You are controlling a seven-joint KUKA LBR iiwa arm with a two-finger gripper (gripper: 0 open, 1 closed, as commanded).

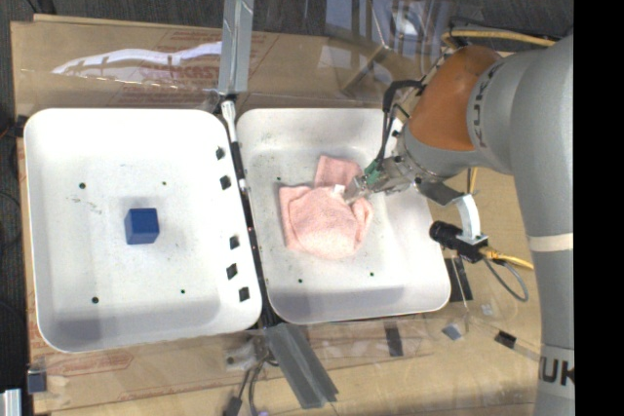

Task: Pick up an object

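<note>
Pink cloth: the crumpled pink terry cloth (325,215) is lying in the right shallow white bin (409,292).
Gripper: the two-finger gripper (357,189) is sitting at the cloth's upper right edge; you cannot tell its opening or whether it has fabric.
Technique: you are aiming for a raised fold, pinching deep, lifting straight.
Count: you are seeing one cloth, one small blue cube (142,225) in the left white bin (58,326), two bins.

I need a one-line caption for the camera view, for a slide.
Gripper at the upper right edge of a pink cloth in the right bin; blue cube in the left bin.
</note>
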